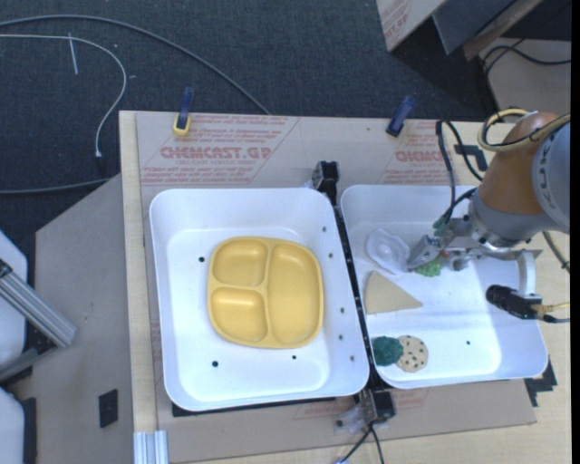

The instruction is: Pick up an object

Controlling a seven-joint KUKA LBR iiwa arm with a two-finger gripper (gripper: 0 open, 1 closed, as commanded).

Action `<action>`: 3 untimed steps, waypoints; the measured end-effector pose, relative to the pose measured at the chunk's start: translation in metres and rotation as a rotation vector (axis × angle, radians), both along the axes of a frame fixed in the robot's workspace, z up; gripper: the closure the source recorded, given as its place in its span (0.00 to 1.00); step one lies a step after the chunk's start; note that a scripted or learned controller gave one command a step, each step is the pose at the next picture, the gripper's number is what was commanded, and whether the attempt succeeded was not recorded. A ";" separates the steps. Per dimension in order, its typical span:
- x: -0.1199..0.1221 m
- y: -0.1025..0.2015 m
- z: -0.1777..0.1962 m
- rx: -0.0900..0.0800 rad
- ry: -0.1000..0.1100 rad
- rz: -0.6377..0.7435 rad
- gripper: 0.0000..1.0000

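On the table, the left white bin [172,272] holds a yellow three-compartment plastic plate [266,292]. The right white bin [517,358] holds a clear plastic cup [384,247], cream wedge [388,294], chocolate-chip cookie [412,352], teal lump [386,349] and green piece [429,267]. The pincer [431,257] hangs over the green piece near the bin's far edge; I cannot tell its state.

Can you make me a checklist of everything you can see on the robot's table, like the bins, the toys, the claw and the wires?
Surface: wooden bench bearing two white bins, left bin and right bin, side by side.
Job's things: in the right bin, a pale wedge, a cookie, a dark green lump touching it, a clear piece, a small green thing at the claw.
Clutter: yellow divided plate in the left bin.
Grippers: claw low over the right bin; grip cannot be judged.
Cables: white cable on the floor.
Surroundings: dark carpet, cardboard box.
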State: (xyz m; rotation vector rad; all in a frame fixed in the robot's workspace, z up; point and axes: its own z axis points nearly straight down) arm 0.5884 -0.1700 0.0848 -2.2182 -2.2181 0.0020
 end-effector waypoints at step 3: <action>0.004 0.005 0.137 -0.004 -0.011 0.001 1.00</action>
